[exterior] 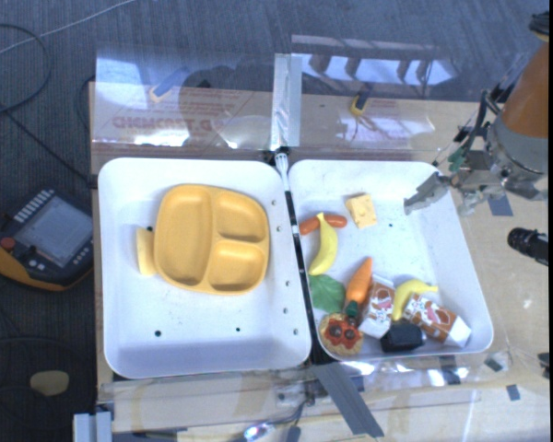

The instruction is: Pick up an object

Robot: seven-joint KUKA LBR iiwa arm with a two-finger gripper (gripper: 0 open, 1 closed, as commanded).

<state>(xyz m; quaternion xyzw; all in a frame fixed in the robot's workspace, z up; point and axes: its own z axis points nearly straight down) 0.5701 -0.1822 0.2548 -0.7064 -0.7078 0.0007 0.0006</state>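
1. The surface [194, 122] is a pale wooden bench with clear sheeting taped across its far side, and it stands on dark grey carpet; cables trail over the carpet at the upper left, and an orange-and-black handheld controller [39, 239] lies on the floor just left of the bench.
2. The left bin [129, 339] holds a yellow divided plate [210, 238] near its middle, with a pale yellow piece tucked against the plate's left edge.
3. The right bin [452, 274] holds the things to pick from, clustered in its near and left part: a banana [325, 245], a cheese-coloured block [360, 211], a carrot [358, 282], a green leaf [327, 293], a small pizza piece [341, 333], two red-and-white cartons and a black object [403, 338] by the near wall.
4. The arm [525, 109] reaches in from the right, and its pincer [430, 191] hangs above the bin's far right corner, well apart from every object.
5. I cannot tell whether the pincer is released or clenched; nothing visible sits in it.
6. By my judgement this is the approach step: nothing is lifted yet. The next move calls for choosing a target, travelling left and nearer, and descending. The cheese-coloured block stands alone and looks the easiest; the near cluster is crowded, so a grasp there risks nudging neighbours.
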